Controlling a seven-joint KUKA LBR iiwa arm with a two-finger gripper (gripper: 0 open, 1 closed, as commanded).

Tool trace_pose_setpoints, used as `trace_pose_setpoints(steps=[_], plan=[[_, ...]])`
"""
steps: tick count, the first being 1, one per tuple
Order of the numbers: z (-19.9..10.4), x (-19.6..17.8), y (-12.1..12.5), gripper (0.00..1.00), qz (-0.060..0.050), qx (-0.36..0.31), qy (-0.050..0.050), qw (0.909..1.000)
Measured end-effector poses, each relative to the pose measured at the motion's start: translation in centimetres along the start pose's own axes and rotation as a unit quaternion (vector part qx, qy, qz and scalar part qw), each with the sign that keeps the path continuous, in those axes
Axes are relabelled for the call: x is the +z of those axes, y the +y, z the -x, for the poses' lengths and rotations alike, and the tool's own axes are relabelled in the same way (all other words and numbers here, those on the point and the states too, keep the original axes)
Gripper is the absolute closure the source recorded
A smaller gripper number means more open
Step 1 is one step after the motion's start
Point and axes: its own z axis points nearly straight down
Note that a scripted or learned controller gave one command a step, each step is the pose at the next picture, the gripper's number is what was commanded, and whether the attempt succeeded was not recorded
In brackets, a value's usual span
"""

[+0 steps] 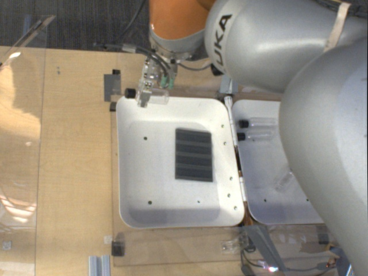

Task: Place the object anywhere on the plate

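- Near: left bin (172, 211) holds a dark ribbed plate (194, 154), flat, mid-bin.
- Right bin (259, 171): clear object (256, 129) near far-left corner, I judge.
- Far: gripper (150, 94) over left bin's far rim; grip state cannot tell.
- Risk: clear object, easily missed grasp.

The big grey arm (299, 45) was stretched in from the right, high across the view. An orange band (175, 7) was seen just above the wrist. The gripper (150, 94) was pointed down (a small clear thing seemed to be held at its tip, though this was blurred).
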Motion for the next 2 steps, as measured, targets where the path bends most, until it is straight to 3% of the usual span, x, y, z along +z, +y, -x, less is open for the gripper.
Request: trace_pose_setpoints(steps=[1,2], plan=[[0.0,0.0,0.0,0.00,0.000,0.000,0.000,1.0000],[-1.7,12.0,-0.3,0.00,-0.002,0.075,0.003,0.9972]])
